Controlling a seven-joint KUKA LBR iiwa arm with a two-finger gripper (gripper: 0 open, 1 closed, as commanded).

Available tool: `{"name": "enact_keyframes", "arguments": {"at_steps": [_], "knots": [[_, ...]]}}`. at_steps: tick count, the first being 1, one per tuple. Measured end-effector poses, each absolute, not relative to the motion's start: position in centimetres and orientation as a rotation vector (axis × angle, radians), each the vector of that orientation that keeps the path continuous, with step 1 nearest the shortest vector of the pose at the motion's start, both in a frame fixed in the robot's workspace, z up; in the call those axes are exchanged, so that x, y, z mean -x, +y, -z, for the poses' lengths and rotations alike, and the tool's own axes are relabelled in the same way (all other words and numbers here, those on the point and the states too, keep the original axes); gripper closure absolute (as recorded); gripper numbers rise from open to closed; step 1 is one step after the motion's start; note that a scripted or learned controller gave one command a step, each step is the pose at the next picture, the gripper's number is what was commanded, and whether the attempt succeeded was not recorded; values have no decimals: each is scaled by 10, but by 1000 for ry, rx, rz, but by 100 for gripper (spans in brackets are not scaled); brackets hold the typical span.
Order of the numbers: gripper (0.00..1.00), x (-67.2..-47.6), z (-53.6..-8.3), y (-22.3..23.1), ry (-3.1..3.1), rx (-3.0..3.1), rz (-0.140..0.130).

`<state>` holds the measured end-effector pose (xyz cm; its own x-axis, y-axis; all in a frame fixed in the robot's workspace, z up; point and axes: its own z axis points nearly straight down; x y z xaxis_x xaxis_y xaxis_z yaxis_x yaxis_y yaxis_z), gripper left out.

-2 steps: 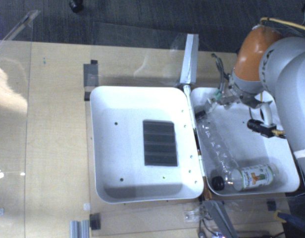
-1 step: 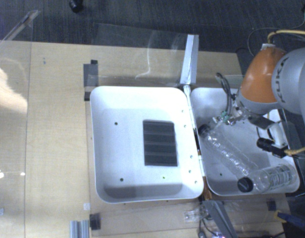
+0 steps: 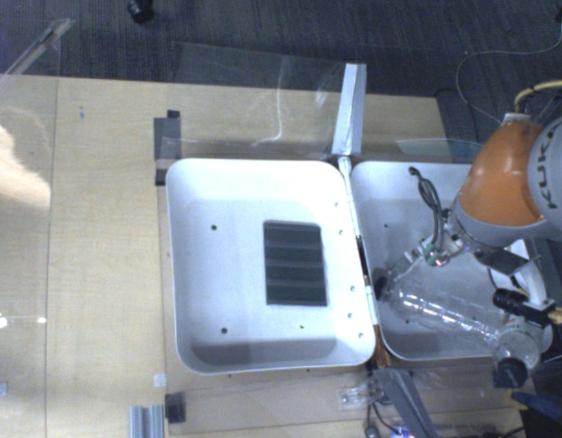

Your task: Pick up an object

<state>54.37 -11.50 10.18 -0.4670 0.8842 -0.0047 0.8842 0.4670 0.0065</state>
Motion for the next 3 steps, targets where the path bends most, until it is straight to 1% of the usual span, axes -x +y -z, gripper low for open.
{"name": "enact_keyframes", "arguments": {"at_steps": [1,2,3], "knots": [[0,-620,-89,-91,2411,-2001,-12],[0,-566,-90,-166,2499,-1884,-7],[0,-512,-92,-105,2530,-1848,-11]]}}
